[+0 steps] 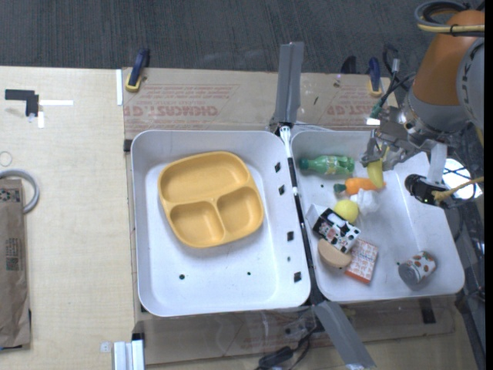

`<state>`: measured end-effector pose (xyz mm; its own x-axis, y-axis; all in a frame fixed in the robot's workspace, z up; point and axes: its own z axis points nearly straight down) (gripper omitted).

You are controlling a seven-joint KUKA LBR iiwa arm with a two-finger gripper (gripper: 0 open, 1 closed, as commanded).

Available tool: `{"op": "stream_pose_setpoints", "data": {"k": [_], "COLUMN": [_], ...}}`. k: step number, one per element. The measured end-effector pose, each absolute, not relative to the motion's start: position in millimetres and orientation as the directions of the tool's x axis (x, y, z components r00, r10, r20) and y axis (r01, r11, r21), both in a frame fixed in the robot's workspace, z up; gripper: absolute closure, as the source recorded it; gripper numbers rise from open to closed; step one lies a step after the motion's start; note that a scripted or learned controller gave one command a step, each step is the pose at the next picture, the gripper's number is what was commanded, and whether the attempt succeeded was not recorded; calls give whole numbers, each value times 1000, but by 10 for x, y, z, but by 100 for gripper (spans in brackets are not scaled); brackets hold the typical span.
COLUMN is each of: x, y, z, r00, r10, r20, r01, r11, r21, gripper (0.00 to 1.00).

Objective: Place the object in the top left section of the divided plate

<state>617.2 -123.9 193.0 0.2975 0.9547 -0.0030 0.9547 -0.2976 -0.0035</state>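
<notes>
Jaws (377, 160) are hovering over a yellow toy (374, 174) in the right bin (447, 237); we cannot tell their state. We're judging it light, stiff, best pinched mid-body.

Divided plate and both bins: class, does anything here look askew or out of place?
The yellow divided plate sits rotated at a slant in the left bin, not square to its walls. In the right bin, a green bottle lies on its side among jumbled toys. Nothing looks spilled or broken.

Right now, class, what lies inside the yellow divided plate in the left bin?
The divided plate shows three bare yellow sections with nothing resting in them. The bin floor beneath the plate is covered.
</notes>
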Motion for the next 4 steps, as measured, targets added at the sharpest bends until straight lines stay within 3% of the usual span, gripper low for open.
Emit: {"op": "stream_pose_setpoints", "data": {"k": [1, 2, 3, 4], "x": [6243, 6319, 6596, 6606], "y": [-541, -276, -149, -146], "z": [3412, 4060, 4312, 4388], "r00": [303, -180, -267, -270], "r10": [953, 984, 964, 963], "r20": [-3, -2, -2, -4], "r01": [953, 984, 964, 963], "r11": [-303, 180, 267, 270], "r21": [-2, 0, -1, -3], "gripper": [100, 100, 100, 100]}}
